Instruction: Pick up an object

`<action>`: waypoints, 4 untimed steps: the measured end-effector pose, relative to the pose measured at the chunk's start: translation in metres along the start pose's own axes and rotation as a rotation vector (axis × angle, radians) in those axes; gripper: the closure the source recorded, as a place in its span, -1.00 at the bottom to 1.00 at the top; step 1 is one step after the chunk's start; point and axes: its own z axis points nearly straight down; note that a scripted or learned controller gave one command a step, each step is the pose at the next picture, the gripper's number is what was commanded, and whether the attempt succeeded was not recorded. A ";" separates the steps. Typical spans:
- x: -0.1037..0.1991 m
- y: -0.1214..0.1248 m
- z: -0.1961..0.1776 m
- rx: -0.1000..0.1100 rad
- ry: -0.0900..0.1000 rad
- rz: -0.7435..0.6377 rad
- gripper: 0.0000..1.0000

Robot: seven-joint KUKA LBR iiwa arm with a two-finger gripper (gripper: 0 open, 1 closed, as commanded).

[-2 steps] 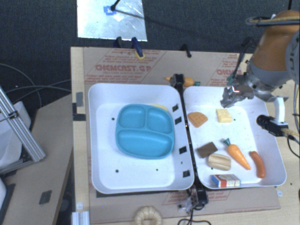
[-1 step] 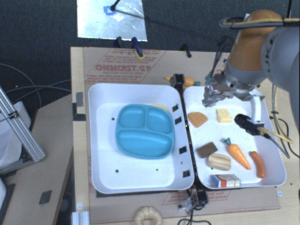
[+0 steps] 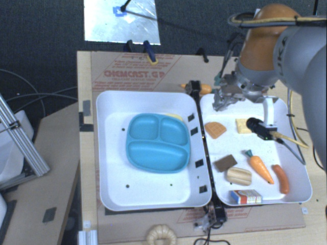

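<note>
Arm [image 3: 286,50] first, since it takes up the most room: grey, orange band high above the wrist, leaning in over the back of the bin on its own side. Under it the bench [image 3: 133,70] is covered with a sheet of printed cardboard. The two white bins sit pushed together on that, presumably so one reach covers both.

The far bin [image 3: 110,152] has a blue divided plate [image 3: 157,142] lying flat in its middle. A sliver of something yellow shows behind the plate, too little to name.

The near bin [image 3: 286,147] is where the pickable pieces are, scattered loose and mostly apart. I take that as deliberate, since the gaps leave room to come down around one piece. Roughly by size:

- a carrot [image 3: 259,169] lying at a slant
- a reddish sausage [image 3: 281,179] near the outer wall
- a pale bread roll [image 3: 238,175] just beside a brown slab [image 3: 225,162]
- a small printed box [image 3: 246,196] against the front wall
- an orange wafer [image 3: 215,130] close to the dividing wall
- a yellow block [image 3: 242,126] near the wafer

The gripper [image 3: 220,104] hangs over that bin's back corner by the dividing wall, apart from every piece. Nothing shows in its grasp, and whether it is spread or pressed together I cannot tell from here. The wafer lies nearest below it, so I would guess that is the likeliest target. The pick itself looks not yet begun.
</note>
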 end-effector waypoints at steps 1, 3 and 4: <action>-0.004 -0.007 -0.001 0.001 -0.002 0.006 1.00; 0.003 0.005 -0.008 0.000 -0.001 0.001 1.00; 0.009 0.003 -0.004 0.000 -0.002 0.000 1.00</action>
